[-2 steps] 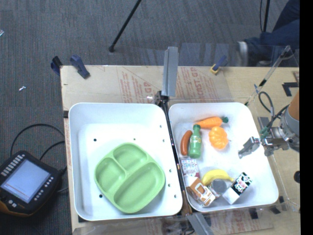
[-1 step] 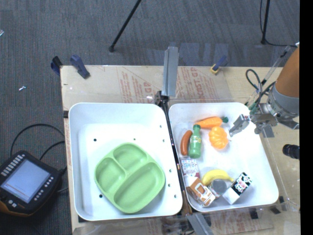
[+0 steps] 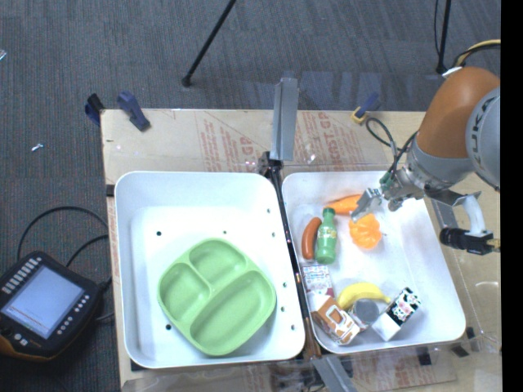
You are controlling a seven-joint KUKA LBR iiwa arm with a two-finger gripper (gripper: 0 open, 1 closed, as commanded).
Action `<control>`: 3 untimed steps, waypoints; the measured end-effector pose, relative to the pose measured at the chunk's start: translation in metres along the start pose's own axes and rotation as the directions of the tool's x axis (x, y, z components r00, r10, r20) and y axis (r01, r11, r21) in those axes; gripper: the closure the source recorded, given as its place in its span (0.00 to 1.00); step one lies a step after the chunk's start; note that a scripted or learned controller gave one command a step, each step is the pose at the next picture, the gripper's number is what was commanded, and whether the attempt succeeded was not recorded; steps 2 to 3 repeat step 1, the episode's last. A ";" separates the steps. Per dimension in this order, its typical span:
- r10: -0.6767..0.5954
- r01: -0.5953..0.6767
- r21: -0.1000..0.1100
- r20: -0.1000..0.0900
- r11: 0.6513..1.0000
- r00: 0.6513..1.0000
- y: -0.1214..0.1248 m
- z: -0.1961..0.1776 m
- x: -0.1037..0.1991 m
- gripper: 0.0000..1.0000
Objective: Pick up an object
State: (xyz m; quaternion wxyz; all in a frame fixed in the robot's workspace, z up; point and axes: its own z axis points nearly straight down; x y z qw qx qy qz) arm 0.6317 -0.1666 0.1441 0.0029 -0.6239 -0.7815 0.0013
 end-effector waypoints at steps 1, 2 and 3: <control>0.227 -0.227 0.001 0.001 0.974 0.974 -0.007 -0.067 0.030 0.00; 0.227 -0.227 0.001 0.001 0.974 0.974 -0.007 -0.067 0.030 0.00; 0.227 -0.227 0.001 0.001 0.974 0.974 -0.007 -0.067 0.030 0.00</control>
